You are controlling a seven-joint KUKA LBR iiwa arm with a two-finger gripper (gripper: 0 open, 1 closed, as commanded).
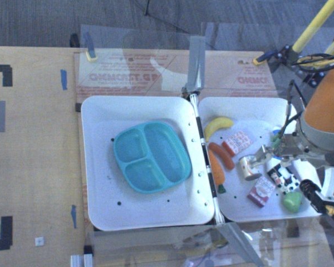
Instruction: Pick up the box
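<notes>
Down at the front edge, nearest the lens, sits the left bin (100, 204), and it's got a blue divided plate (151, 156) lying flat in the middle, three compartments, nothing in them that I can see.

Right bin (239, 213) is the busy one. Along its left wall there's a yellow banana (217, 125) up top, then a red sausage-looking thing (221, 155), with an orange carrot (217, 173) just beside it lower down. A small red-and-white packet (237, 142) sits right of the sausage.

The box (261, 190), pinkish with white print, lies tilted in the lower middle of the right bin, close to a green round thing (292, 202) on its right.

The arm (323, 113) comes in from the right, orange band showing, and the tool (255, 164) hangs low over the right bin, just up and left of the box. Can't tell honestly whether it's open or closed, too much metal clutter there. Nothing visibly gripped. Both bins rest on the tan counter (33, 149).
</notes>
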